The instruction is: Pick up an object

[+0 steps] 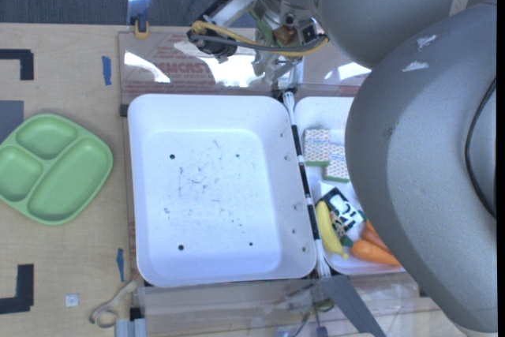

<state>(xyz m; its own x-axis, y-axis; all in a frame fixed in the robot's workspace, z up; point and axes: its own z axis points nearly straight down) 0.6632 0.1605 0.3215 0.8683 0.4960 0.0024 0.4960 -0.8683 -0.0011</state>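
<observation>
The gripper (282, 75) hangs above the bins' far rims, and whether it is parted or grasping anything I cannot tell. The objects lie nearer the camera, in the right bin (338, 108): a banana (326, 229), carrot (371, 250) and sponge (319, 146), crowded together, so a descent could nudge neighbours or close on nothing.

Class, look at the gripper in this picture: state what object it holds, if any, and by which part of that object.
It cannot be told. The gripper sits at the far edge of the bins, above the divider, and no object is visible there. The banana and carrot lie in the right bin.
</observation>
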